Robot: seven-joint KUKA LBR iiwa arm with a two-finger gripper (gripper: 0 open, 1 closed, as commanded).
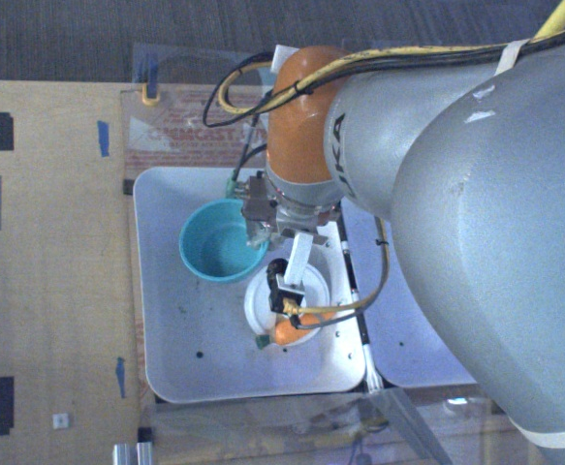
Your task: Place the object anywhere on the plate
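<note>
A small orange object (284,333) with a green tip lies on the near edge of the white plate (255,305) in the left bin (171,356). My gripper (258,229) hangs above the plate's far side, at the right rim of a teal bowl (216,243). It is well apart from the orange object. The wrist and its fittings hide much of the plate.
The teal bowl stands just left of the plate, touching or nearly touching it. The big grey arm covers most of the right bin (408,361). Bare bin floor lies left of and in front of the bowl and plate.
</note>
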